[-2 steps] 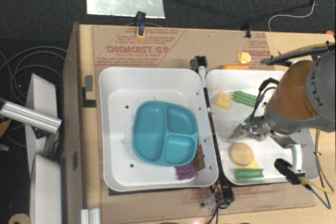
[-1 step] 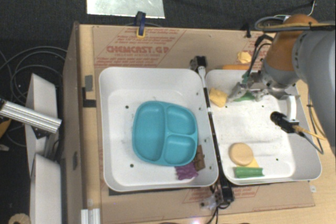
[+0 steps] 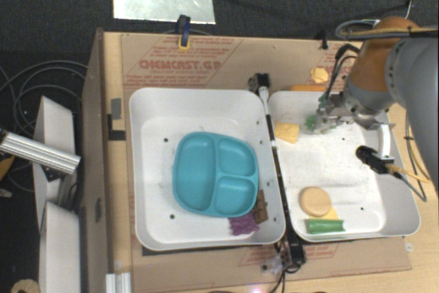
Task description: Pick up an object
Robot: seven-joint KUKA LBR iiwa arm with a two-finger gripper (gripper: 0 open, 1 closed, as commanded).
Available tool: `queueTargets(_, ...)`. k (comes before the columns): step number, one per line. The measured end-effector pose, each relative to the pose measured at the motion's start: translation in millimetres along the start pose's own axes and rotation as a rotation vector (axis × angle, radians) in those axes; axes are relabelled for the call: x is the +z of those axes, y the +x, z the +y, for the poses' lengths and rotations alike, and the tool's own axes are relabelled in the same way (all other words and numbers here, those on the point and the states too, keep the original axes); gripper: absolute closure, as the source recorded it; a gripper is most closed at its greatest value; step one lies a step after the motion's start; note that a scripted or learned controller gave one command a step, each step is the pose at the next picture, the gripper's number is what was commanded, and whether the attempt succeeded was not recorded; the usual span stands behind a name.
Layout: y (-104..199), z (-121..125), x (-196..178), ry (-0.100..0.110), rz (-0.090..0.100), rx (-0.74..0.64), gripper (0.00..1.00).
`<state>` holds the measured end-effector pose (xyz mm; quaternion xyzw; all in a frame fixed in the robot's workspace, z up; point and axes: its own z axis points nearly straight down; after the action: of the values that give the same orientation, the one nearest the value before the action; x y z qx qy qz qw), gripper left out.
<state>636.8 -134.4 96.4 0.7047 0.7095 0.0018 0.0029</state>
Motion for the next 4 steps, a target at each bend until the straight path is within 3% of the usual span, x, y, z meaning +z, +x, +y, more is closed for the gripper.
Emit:
queueTargets(1,-65,-16,-94,-0.004,-0.005,0.011,1.0)
queueTargets(2,13,-32,-135,0.001,0.004,-0.004,1.0)
queueTargets(3,8,-32,-132,0.004,0.002,0.003,0.0)
queueTargets(4,0,6,-12,0.011,0.002,0.001,0.0)
